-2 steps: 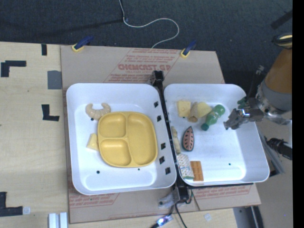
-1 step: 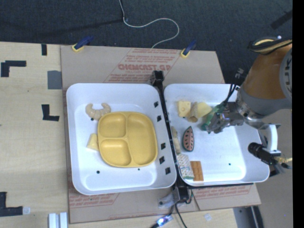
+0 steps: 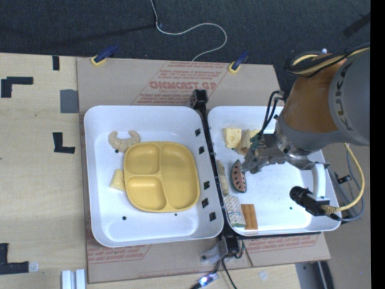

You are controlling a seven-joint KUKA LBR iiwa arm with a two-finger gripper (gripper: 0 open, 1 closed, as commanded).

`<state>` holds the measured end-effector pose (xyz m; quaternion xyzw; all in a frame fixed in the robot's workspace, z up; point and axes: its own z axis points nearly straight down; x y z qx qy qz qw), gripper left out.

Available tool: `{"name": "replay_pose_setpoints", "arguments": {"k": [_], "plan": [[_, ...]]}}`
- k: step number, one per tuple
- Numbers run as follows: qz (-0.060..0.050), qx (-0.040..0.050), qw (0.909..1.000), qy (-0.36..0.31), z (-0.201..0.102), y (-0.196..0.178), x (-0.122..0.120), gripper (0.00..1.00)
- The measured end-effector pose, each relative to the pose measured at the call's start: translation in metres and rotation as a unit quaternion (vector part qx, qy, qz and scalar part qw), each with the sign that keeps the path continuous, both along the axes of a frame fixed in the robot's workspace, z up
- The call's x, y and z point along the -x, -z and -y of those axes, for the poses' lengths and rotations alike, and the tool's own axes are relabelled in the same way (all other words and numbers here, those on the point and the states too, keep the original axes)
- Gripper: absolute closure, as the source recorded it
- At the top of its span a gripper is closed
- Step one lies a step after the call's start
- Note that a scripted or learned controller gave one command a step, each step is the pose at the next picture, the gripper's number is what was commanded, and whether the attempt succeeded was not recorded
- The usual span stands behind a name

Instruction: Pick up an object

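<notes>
watermelon slice (image 3: pixel 239 177) is the sensible pick, so judge everything else by how it crowds that piece.

at the left of the frame, the left bin (image 3: pixel 156 122) carries a yellow divided plate (image 3: pixel 161 176). a curved beige piece (image 3: pixel 123 140) sits just off the plate's upper left corner and a pale wedge (image 3: pixel 117 179) lies against its left edge. all of that is well apart from the arm, so leave it alone.

past the divider, along the left wall of the right bin (image 3: pixel 277 206), a patterned packet (image 3: pixel 232 209) and a brown block (image 3: pixel 248 217) lie side by side near the bin's lower edge. the slice lies flat just right of that wall, right of the frame's centre, apart from both. a pale yellow chunk (image 3: pixel 233 137) sits above it, near the bin's upper left corner.

the end effector (image 3: pixel 249 161) hovers just beside the slice's upper right end. from this slant you cannot tell whether it is spread or pressed together, so do not count it as holding anything.

to do this well, bring it a touch down and left in the frame until it is centred over the slice, not over its tip. close across the slice's narrow width rather than along its length. the piece looks thin and low, so the descent likely has to go nearly to the bin floor. keep clear of the wall and of the chunk above, then lift straight up.
</notes>
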<state>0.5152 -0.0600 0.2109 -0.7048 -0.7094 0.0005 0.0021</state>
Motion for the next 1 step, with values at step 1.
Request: {"name": "replay_pose_setpoints", "arguments": {"k": [1], "plan": [[0.001, 0.0005, 1.0000, 0.000, -0.0430, -0.0053, -0.0038, 1.00]]}}
